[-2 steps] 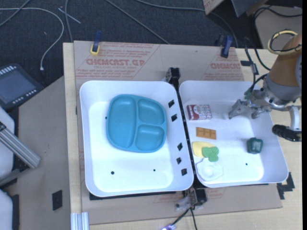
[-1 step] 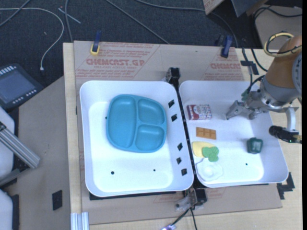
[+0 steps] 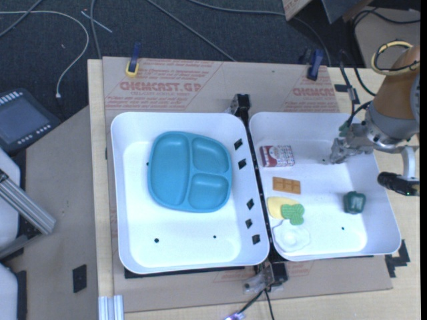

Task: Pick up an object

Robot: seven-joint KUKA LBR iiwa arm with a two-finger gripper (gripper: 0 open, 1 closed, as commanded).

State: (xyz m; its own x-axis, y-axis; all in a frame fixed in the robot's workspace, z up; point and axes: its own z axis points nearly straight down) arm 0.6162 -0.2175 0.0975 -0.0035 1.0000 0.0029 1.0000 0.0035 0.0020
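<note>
Bench front edge: cardboard sheet (image 3: 167, 282) under both bins, a cable connector (image 3: 263, 285) at the gap between them. Red print along the cardboard's far strip reads "CHEMCAST GP", repeated on the right but partly cut off there. Two blue clamps (image 3: 134, 64) pin that far edge.

Landmark: the divider (image 3: 248, 179) where the two bins meet, marked with small black tabs.

Left of the divider, left bin (image 3: 133, 245): one blue sectioned plate (image 3: 189, 172), three compartments, lying flat, its right rim near the divider.

Right of the divider, right bin (image 3: 380, 239), from front to back:
- white lumpy item (image 3: 292, 237), close to the divider at the front corner
- yellow piece (image 3: 277, 205) with a green leafy piece (image 3: 293, 212) overlapping it, just behind the white item
- tan waffle-like rectangle (image 3: 286, 185)
- red-and-white packet (image 3: 276, 156); label too small to read
- dark green block (image 3: 354, 203), well away from the divider, toward the bin's right wall

Gripper (image 3: 335, 155) hangs over the right bin's back half, far from the divider, right of the packet and apart from it. Fingers point down-left toward the bin floor; nothing shows between them. Cannot tell whether the jaws are spread or closed. Orange band (image 3: 395, 92) visible above the wrist.
</note>
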